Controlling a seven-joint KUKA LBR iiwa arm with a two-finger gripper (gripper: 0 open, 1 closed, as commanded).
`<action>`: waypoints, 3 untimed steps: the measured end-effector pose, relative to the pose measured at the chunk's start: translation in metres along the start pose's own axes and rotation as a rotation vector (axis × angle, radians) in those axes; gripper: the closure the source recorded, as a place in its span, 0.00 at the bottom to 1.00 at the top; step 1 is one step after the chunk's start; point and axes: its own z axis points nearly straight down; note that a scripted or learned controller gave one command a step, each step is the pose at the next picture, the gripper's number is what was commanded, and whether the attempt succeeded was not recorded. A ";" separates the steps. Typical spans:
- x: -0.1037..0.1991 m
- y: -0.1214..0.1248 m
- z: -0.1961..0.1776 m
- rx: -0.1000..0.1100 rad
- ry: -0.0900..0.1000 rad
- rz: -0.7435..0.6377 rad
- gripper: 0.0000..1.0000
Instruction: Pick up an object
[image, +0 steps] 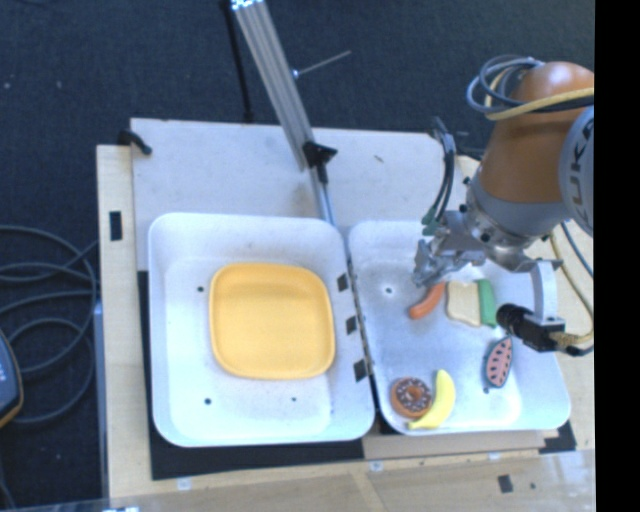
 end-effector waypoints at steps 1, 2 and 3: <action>0.050 -0.015 0.005 0.001 0.000 -0.001 1.00; 0.094 -0.021 0.033 0.002 0.000 0.000 1.00; 0.137 -0.041 0.047 0.002 0.000 0.000 1.00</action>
